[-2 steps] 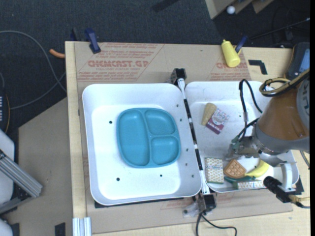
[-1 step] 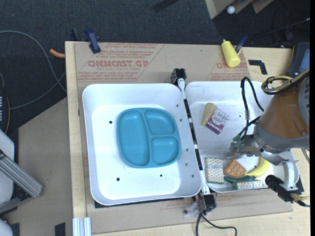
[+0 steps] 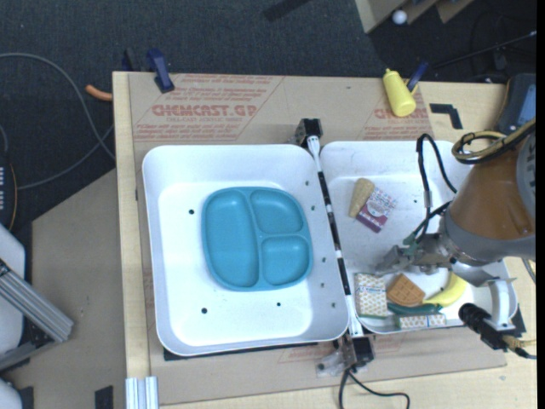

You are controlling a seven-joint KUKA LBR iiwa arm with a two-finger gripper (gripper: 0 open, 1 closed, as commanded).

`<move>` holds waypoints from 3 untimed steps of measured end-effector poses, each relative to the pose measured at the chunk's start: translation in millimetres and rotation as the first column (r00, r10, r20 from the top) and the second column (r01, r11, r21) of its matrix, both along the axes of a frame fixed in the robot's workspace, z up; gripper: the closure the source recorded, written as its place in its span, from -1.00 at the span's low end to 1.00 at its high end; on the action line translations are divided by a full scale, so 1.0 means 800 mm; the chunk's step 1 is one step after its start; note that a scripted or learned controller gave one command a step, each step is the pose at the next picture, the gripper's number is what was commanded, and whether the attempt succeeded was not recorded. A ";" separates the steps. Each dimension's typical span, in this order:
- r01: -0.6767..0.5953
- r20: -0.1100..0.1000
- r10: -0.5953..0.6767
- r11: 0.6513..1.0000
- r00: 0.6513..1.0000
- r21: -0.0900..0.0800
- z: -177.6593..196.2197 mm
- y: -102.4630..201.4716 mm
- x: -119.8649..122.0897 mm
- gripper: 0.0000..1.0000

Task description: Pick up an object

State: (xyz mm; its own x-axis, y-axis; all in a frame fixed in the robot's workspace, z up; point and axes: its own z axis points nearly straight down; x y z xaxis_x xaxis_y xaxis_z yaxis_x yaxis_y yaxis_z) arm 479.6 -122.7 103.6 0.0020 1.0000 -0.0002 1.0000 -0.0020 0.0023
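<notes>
The arm (image 3: pixel 498 211) comprises a rounded grey wrist housing topped by a wide orange band, with a black cable (image 3: pixel 430 173) looped above the jaws.

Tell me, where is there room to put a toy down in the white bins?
In the right bin, bare floor lies along the far wall, above the cone and purple packet. Its near end is crowded: cracker, banana, checkered packet and the gripper. In the left bin, white floor rings the blue divided plate.
</notes>
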 end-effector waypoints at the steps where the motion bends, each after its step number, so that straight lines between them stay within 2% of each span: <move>1: -0.003 -0.001 0.003 1.000 1.000 0.000 -0.024 0.030 0.073 -1.00; 2: -0.003 -0.001 0.003 1.000 1.000 -0.001 -0.024 0.036 0.135 -1.00; 3: -0.004 0.001 0.004 1.000 1.000 -0.003 -0.011 0.036 0.135 1.00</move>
